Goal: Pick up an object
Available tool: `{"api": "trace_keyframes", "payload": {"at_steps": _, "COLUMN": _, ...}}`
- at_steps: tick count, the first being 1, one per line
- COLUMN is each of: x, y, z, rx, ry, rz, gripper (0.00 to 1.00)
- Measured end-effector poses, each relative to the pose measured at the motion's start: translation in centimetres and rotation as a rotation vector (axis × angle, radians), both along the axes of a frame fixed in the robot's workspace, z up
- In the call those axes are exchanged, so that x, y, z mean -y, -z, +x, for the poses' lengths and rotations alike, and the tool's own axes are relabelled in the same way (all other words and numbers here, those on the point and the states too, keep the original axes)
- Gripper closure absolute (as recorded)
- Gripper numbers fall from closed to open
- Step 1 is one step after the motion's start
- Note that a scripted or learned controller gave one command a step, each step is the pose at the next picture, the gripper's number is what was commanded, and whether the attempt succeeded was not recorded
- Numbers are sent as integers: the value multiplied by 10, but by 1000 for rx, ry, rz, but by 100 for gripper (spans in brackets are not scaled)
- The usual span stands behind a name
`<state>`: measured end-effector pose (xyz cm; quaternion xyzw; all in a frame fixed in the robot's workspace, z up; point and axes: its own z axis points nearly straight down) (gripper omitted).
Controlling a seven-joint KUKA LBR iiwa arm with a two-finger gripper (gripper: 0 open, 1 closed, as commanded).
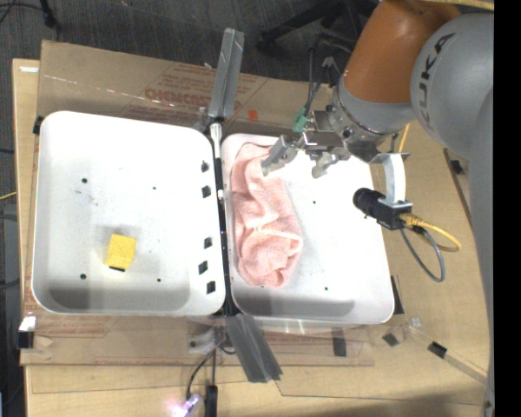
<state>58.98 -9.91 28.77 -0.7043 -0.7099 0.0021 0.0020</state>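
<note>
A crumpled pink cloth [262, 220] lies along the left side of the right bin [356, 268]. A small yellow block [121, 251] rests in the left bin [87, 155], toward its near left. My gripper [302, 156] hangs over the far part of the right bin, with its fingers spread apart. One fingertip [276, 155] is just above the cloth's far end, the other [323, 163] is over bare bin floor. Nothing sits between the fingers.
A grey metal divider bar [222, 85] runs between the bins. A black fitting with a yellow cable [391, 208] hangs off the wrist over the right bin's right side. Brown cardboard [139, 81] lies under the bins.
</note>
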Motion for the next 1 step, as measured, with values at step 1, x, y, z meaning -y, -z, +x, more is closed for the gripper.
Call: {"api": "trace_keyframes", "payload": {"at_steps": 1, "x": 56, "y": 183, "z": -8, "rx": -1, "ry": -29, "rz": 1, "gripper": 0}}
